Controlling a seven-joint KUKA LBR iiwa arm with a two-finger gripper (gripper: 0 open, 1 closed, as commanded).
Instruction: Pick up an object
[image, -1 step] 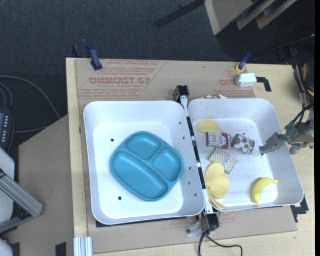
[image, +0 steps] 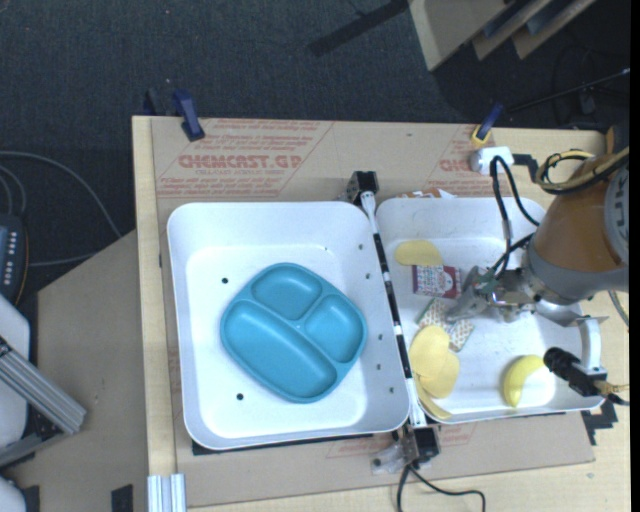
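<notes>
In the right bin (image: 470, 222) lie several small objects. A pale yellow piece (image: 418, 252) rests near the back left, with a dark red packet (image: 437, 281) just in front of it. A flat round yellow piece (image: 433, 361) leans by the bin's left wall, and a yellow lemon-like piece (image: 522, 380) sits at the front right. My gripper (image: 468, 302) is low in the middle of this bin, right of the red packet and above the round yellow piece. It points left. I see nothing clearly held in it.
The left bin (image: 200, 240) holds a blue divided plate (image: 291, 331). The grey arm with its orange band (image: 585, 235) covers the right bin's right side. Cables (image: 520, 190) run along the back right. Clamps (image: 186, 113) sit at the board's rear corners.
</notes>
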